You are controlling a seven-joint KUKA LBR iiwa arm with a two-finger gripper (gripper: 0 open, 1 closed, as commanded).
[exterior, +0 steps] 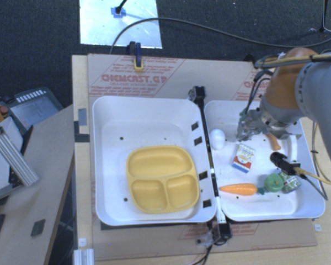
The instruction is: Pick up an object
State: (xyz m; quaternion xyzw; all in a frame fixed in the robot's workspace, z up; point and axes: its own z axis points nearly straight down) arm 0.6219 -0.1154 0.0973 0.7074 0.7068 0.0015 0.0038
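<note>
Right bin [231, 211] crowded; left roomier.

We see a yellow divided tray [163, 179] in a white bin [105, 148], an orange carrot [238, 190], and a white egg [217, 137].

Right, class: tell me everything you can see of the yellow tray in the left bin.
The yellow tray looks like smooth moulded plastic with rounded corners. It has three compartments: one long one along its far side and two smaller ones nearer the camera. It lies flat, right way up, slightly turned, on the floor of the left bin, towards its near right corner.
</note>
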